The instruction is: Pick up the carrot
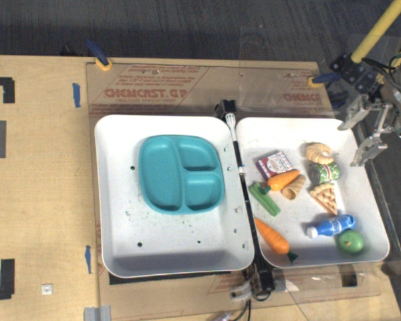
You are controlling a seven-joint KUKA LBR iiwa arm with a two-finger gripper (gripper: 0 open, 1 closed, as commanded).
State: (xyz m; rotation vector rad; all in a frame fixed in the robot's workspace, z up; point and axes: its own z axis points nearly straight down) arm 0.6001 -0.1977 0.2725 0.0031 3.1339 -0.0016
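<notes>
Gripper (369,142) jaws spread, nothing between them. Carrot (273,238) lies well below-left of the jaws; likely light, rigid, smooth plastic; grip mid-body across its width.

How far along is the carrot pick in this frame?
Nothing looks done yet. Two carrots lie in the right bin: one against its left wall, another among the toys near the purple box. The gripper hangs over the bin's upper right edge, apart from both, with nothing seen between its fingers. Left: reach, descend, grasp and lift.
</notes>
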